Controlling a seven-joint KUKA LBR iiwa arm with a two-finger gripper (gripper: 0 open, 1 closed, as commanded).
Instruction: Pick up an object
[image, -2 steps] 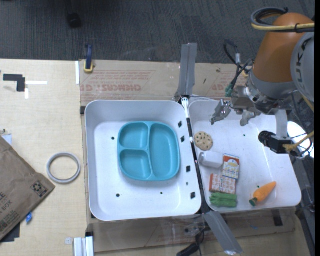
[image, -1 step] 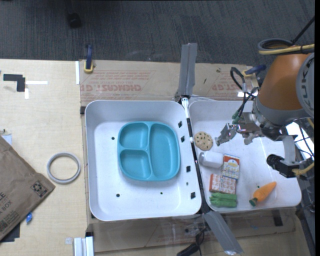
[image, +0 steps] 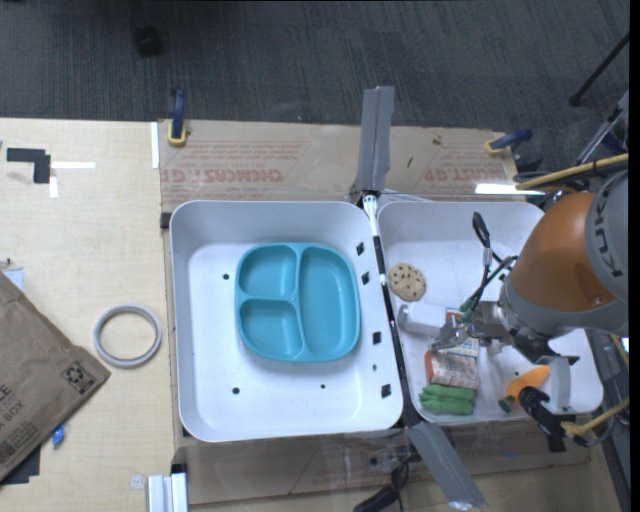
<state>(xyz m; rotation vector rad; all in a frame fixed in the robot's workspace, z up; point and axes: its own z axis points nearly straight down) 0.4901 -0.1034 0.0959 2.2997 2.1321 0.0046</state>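
End effector (image: 462, 328) tips obscured (packet (image: 455, 366) below).

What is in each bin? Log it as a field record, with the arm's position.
left bin: teal divided plate
right bin: cookie, white tube, snack packet, green item, orange item
arm: over the right bin, reaching in from the right
gripper: above the snack packet; grip cannot be told
outside bins: tape roll on the bench, left
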